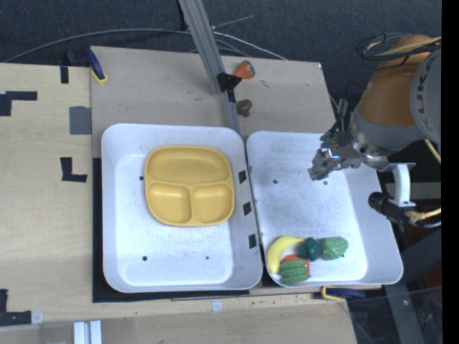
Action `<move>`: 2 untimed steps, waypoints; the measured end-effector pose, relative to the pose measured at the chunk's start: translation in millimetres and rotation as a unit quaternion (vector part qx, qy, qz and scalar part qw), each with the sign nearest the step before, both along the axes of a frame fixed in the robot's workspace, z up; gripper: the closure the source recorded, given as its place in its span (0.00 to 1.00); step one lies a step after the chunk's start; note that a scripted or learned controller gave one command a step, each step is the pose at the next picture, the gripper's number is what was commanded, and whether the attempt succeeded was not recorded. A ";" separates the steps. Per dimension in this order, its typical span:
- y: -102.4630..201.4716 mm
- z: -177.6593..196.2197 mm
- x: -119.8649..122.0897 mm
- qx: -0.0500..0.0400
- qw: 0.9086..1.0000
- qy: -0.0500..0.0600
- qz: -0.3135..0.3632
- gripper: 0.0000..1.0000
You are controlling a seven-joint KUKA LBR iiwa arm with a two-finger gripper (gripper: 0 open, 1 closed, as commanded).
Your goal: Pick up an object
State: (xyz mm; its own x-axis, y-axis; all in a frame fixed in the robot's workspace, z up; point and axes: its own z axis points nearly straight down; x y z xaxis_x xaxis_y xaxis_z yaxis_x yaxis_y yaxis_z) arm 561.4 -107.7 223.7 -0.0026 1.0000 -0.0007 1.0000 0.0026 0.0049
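Two shallow white bins sit side by side on the wooden bench [172,84], and the right bin [287,156] serves here as the landmark. The left bin [122,213] touches it along its left edge, and a yellow divided tray [190,185] lies in the upper middle of that left bin, well apart from the landmark's contents.

Along the near edge of the right bin, towards its lower left corner, a small cluster of toy food lies together: a yellow banana [280,249] curves at the left of the group, a red and green piece [295,269] rests just below and beside it, a dark green piece [311,249] sits just right of the banana, and a lighter green piece [334,246] touches that on the right.

The grey arm with its orange band [394,95] reaches in over the right bin's upper right side. The gripper [319,170] hangs over the upper part of that bin, above bare white floor and well apart from the food cluster. Nothing is seen between its fingers; how far they are spread is too dark and small to tell.

A grey pole [204,38] slants across the bench beyond the bin's far left corner, with a small orange object [245,69] just beside it.
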 end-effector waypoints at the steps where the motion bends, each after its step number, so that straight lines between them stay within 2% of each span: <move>1: 0.5 18.6 0.6 0.000 1.000 0.002 0.000 1.00; 2: 58.1 9.4 16.5 0.001 1.000 0.003 0.002 1.00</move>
